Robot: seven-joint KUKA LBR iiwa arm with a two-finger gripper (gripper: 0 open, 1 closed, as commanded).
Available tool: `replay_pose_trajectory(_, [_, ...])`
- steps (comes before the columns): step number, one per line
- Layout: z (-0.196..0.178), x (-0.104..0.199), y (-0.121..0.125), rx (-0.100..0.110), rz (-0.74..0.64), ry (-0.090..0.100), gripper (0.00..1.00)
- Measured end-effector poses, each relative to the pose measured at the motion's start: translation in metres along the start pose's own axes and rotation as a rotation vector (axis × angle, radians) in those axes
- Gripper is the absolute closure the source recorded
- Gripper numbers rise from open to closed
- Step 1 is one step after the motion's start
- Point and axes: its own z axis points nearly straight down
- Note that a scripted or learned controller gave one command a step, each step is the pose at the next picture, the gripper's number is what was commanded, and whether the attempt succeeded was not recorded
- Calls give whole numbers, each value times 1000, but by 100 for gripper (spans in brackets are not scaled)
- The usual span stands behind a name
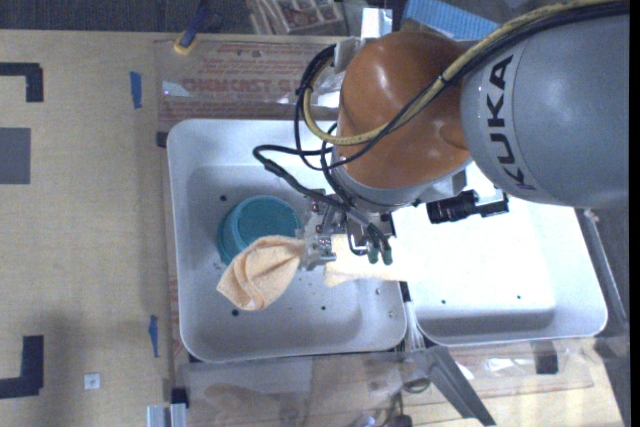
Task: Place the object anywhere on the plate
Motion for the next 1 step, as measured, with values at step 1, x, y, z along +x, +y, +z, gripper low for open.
replay_pose_trajectory(1, [0,0,0,0,1,-1,0])
